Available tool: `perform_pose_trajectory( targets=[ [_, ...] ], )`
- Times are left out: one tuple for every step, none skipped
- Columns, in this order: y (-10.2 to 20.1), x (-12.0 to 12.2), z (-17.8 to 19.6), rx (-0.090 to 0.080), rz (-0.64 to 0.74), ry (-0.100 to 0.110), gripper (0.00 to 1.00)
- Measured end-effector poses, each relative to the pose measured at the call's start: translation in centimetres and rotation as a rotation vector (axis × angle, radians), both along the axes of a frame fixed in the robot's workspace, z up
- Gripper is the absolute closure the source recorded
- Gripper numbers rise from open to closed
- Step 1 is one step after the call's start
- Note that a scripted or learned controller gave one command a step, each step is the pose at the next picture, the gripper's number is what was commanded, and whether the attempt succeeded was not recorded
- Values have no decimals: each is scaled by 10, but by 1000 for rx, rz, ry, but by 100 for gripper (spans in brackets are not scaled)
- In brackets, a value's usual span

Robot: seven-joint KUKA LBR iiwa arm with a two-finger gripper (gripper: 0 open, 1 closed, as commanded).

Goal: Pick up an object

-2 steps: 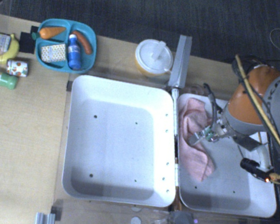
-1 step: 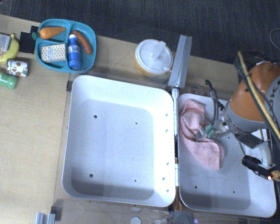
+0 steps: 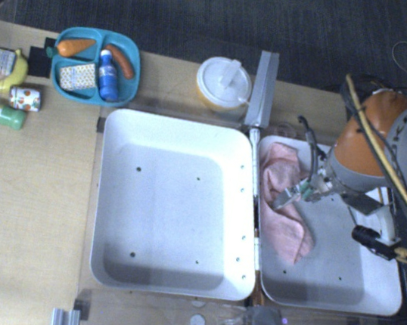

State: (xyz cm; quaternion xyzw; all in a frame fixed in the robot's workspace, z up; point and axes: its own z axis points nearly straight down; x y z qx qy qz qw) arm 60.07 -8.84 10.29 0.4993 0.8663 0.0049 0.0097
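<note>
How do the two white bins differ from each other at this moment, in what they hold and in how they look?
The left bin shows a bare white floor with small dark dots, while the right bin holds a crumpled pink cloth along its left side. The gripper is down at the cloth in the right bin; no arm is over the left bin. The left bin looks larger in the view. Both are shallow, white, round-cornered and side by side.

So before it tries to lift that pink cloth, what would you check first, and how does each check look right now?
1. Pink cloth lies inside the right bin: ok.
2. Gripper is over the cloth, not over the bin wall: ok.
3. Cloth caught by the gripper: cannot tell.
4. Cloth kept off the rim beside the left bin: not ok, it lies against that side.
5. Cables kept away from the cloth: ok.
</note>
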Motion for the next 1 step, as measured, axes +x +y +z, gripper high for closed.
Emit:
perform_pose_trajectory(
  targets=[
    [-6, -16, -12, 1, -30, 6, 0]
  ],
)
